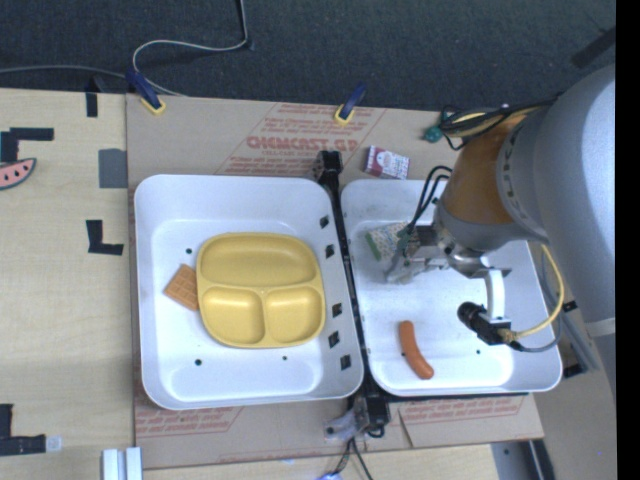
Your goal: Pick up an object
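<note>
A pale wooden bench top (60,298) fills the lower scene, seen from above at a slant. A sheet of brown cardboard (290,143) with red printed lettering lies flat on it, held at its far edge by two yellow-and-blue clamps (148,95). Black tape marks (97,238) sit on the bare wood at left. Beyond the bench lies dark carpeted floor (400,28), crossed by a thin pale cable (190,44). Lighting is even and soft.

- Divided plate (262,288) lies in the left bin (160,358), on a cracker (182,287).
- Sausage (415,350) lies near in the right bin (530,368).
- Packet (383,240) lies farther in.
</note>
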Tool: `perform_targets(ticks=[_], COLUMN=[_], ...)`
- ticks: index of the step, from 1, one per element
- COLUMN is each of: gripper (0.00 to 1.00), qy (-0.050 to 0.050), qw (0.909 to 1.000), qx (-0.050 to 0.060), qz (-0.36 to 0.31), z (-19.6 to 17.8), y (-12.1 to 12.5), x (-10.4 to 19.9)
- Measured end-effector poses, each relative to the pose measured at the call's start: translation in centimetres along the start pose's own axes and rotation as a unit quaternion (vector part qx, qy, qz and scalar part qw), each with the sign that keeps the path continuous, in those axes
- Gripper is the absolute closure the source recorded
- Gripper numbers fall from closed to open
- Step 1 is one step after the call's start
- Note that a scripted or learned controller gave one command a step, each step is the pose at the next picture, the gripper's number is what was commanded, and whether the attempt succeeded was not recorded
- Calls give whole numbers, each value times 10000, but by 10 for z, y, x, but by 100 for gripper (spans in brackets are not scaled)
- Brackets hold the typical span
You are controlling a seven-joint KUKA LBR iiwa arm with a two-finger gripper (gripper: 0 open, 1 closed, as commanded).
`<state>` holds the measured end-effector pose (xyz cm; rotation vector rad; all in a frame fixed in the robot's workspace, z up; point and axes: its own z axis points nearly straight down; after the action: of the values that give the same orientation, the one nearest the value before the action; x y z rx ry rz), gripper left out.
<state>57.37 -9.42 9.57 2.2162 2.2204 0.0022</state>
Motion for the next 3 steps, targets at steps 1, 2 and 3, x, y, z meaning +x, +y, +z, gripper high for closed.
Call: perform_targets(ticks=[1, 2, 3], gripper=[0, 0, 0], qy=[-2, 2, 3], qw=[10000, 10000, 10000], qx=[1, -4, 3], qz=[1, 4, 12], z=[0, 9, 9], y=[0, -30, -86], x=[0, 0, -4])
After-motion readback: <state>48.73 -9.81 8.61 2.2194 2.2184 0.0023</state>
